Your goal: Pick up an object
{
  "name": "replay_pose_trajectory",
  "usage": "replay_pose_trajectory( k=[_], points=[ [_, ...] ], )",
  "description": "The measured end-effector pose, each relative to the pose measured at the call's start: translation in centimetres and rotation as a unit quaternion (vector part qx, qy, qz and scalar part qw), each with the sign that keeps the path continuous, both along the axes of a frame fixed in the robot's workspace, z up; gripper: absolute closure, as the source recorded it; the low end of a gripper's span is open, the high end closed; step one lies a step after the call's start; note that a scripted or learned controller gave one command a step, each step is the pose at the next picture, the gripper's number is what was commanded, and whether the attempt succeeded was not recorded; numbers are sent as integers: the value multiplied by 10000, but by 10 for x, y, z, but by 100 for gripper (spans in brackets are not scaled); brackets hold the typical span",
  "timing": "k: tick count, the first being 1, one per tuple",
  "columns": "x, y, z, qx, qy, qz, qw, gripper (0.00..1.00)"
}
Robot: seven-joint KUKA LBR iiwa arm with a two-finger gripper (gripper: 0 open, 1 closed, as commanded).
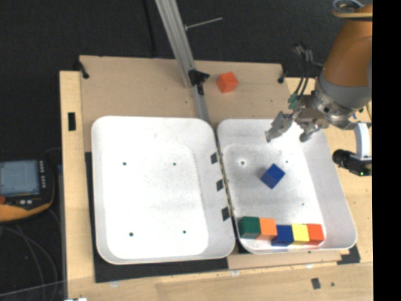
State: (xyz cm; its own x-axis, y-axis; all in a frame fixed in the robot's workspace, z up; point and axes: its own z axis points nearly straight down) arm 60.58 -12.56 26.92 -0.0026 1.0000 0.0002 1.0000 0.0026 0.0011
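White right bin (326, 168) holds unlabelled blue cube (272, 175) beneath spread fingers (276, 128).

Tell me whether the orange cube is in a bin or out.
Out. The orange cube sits on the bare bench board behind both bins, beyond the right bin rim, beside the metal post.

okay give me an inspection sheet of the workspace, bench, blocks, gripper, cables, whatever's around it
Surface: wooden bench bearing left bin and right bin.
Job's things: blue block lies loose mid right bin; row of blocks along its near wall, green, orange, blue, yellow, orange.
Clutter: orange block on the bench behind the bins.
Gripper: gripper open above right bin's far end, holding nothing.
Cables: dark cables at lower left.
Surroundings: handheld screen at left; metal rail slanting behind.
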Motion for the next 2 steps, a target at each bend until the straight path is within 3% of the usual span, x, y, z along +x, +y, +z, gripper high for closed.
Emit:
replay_pose_trajectory(
  k=[1, 2],
  points=[
    [-12, -54, -143, -8, 35, -27, 10000, 0],
    [13, -55, -173, -2, -7, 8, 10000, 0]
  ],
)
